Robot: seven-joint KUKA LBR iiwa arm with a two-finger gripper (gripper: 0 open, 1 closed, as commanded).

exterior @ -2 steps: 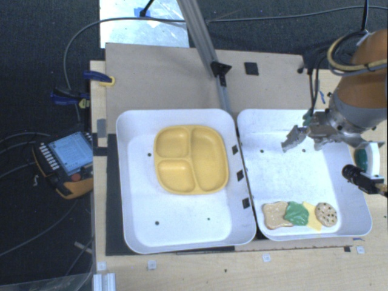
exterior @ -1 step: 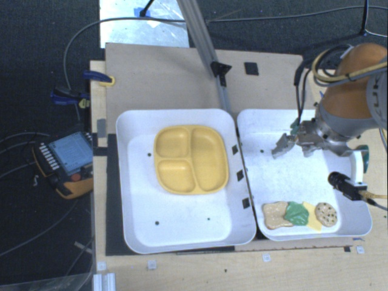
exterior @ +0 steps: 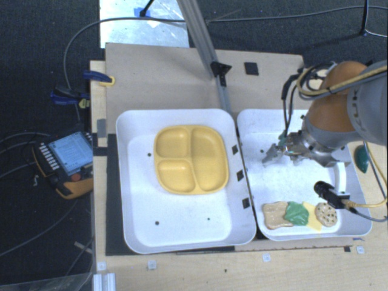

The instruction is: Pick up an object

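My gripper (exterior: 274,153) hangs over the middle of the right bin (exterior: 257,125), reaching in from the right and pointing left. Nothing shows in it. Along that bin's front edge lie several toy food pieces: a tan slice of toast (exterior: 276,216), a green leafy piece (exterior: 297,213), a yellow cheese piece (exterior: 313,218) and a speckled cookie (exterior: 327,214). They lie well in front of the gripper and slightly to its right, apart from it.
A yellow divided plate (exterior: 191,159) rests in the left bin (exterior: 136,180). A grey pole (exterior: 203,38) slants down from the top to the ridge between the bins. Cables (exterior: 339,202) trail from the wrist over the right bin's right side.
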